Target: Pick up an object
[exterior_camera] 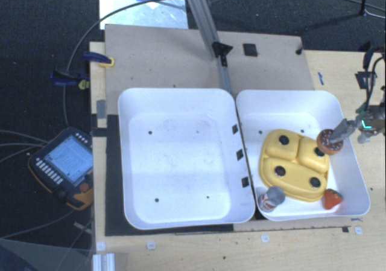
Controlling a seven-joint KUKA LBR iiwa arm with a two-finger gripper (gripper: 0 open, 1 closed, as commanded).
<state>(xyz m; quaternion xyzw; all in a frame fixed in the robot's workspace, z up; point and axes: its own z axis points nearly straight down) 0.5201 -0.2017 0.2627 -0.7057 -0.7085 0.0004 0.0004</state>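
Camera view: the gripper (338, 133) sits right over the donut (329, 141) on the yellow tray (294, 166). Nobody can tell if it is gripping.

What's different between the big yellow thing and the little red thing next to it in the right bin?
The yellow block is far larger than the red object. The yellow block is flat and wide with dark round spots on top; the red object is a small plain lump. The yellow block lies mid-bin; the red object sits by the near right corner. Both rest in the right bin.
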